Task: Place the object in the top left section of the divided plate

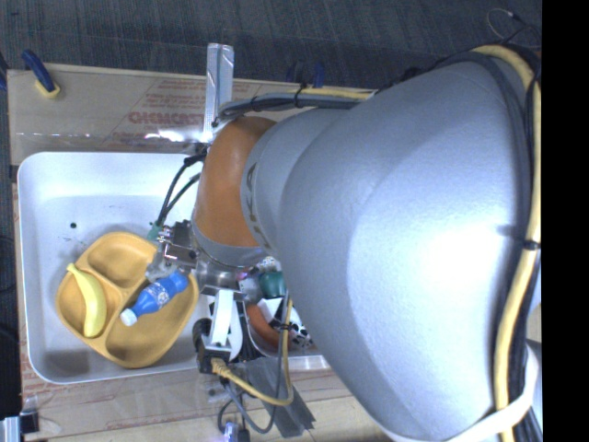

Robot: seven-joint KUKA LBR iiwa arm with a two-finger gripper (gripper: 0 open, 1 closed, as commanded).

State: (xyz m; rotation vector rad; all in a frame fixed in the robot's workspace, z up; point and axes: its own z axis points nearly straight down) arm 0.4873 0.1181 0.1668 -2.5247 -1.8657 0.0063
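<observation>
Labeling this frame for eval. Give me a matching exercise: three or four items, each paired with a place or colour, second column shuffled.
Items:
1. banana
2. bottle
3. plate
4. bin

Descriptions:
A. white, holds the plate
B. blue with a white cap, lying across the plate's dividers
C. yellow, split into sections
D. lying in the plate's left section

Pairs: 1-D, 2-B, 3-C, 4-A

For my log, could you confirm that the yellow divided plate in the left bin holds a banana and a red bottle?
Not quite: the bottle is blue with a white cap, not red. The camera view shows it lying across the yellow divided plate in the left bin, with the banana in the plate's left section.
</observation>
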